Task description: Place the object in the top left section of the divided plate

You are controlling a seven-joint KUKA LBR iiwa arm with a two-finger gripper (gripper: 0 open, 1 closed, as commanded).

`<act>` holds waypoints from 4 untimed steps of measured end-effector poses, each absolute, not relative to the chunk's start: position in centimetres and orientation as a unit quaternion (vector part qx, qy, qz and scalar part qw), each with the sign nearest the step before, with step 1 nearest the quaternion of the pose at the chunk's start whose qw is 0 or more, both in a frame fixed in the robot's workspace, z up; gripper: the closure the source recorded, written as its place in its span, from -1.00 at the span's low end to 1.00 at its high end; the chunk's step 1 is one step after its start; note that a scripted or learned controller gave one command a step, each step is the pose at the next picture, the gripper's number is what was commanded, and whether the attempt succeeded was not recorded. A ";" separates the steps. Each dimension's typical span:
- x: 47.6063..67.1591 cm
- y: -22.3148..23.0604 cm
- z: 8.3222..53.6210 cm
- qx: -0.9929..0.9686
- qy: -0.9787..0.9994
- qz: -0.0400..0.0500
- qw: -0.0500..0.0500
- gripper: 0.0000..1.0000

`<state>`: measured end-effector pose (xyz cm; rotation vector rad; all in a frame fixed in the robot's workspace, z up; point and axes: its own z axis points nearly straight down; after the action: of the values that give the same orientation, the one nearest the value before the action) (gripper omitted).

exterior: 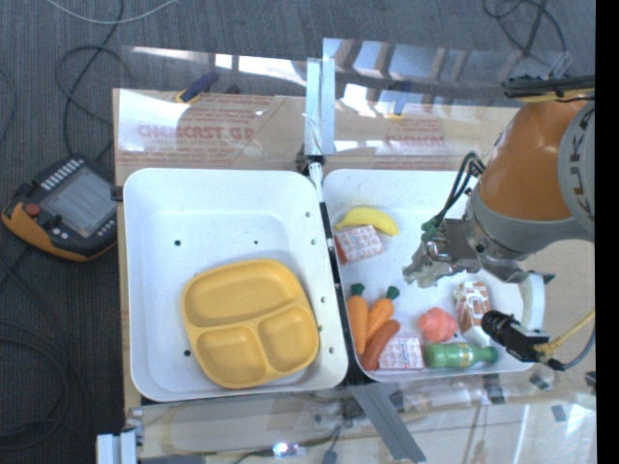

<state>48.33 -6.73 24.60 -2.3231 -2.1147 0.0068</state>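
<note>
you have the yellow divided plate (250, 322) lying in the left bin (155, 220), toward the lower centre of the frame, with its large section uppermost and two smaller sections below it. the right bin (406, 184) holds the toy food: a banana (368, 219) near its upper left, a small red-and-white packet (359, 246) just below it, three carrots (370, 322) side by side against the bin's left wall, another red-and-white packet (401, 354) at their lower end, a green bottle (458, 357) lying on its side along the bottom edge, a pinkish-red piece (438, 324) above the bottle, and a small carton (473, 304) to its right. the gripper (433, 262) sits over the middle of the right bin, above the pinkish-red piece and beside the carton; you cannot tell from this angle how it is set or whether it has anything. a handheld controller (60, 209) rests on the floor at the left of the frame.
</note>
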 end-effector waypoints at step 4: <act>48.5 -1.1 35.8 -0.648 -0.761 0.001 -0.002 1.00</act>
<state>48.47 -1.15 35.79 -2.0392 -2.3938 0.0033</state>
